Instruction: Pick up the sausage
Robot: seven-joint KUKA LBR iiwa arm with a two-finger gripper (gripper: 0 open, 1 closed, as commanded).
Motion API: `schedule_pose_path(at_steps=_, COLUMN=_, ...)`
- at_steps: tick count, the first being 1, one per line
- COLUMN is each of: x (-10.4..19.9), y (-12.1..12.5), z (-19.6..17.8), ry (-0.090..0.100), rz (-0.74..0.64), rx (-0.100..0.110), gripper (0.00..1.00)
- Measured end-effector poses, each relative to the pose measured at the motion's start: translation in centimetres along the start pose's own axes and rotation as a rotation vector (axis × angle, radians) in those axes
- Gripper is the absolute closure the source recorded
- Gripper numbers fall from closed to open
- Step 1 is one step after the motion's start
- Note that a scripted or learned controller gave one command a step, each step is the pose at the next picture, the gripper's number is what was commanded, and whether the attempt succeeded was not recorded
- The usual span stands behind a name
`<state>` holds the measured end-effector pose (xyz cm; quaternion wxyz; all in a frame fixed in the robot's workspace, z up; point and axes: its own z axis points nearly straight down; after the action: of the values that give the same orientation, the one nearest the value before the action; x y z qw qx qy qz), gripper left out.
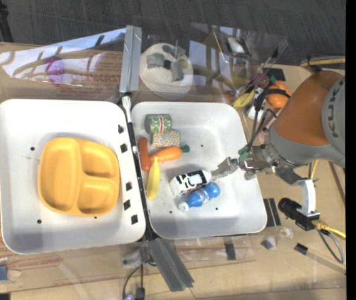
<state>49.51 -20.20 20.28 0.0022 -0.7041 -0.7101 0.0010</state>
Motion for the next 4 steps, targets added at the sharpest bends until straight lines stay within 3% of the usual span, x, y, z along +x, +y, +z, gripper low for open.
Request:
schedule_pose_path(at_steps=1, x=10.1, y=5.3, z=9.2, ry=-0.004, rz=-0.029, rx=-0.021, gripper=0.00)
schedule_pose_path(at_steps=2, x=8.8, y=11.0, z=10.4, ry=-0.005, rz=-0.069, rx=-0.016, gripper=0.00)
schedule_pose_path(at_steps=3, x=10.5, y=13.1, z=10.9, ry=-0.001, rz=0.127, rx=-0.004, gripper=0.00)
schedule_pose_path(at_steps=4, x=10.9, y=15.6, z=11.4, ry=-0.002, rz=0.400, rx=0.030, gripper=0.00)
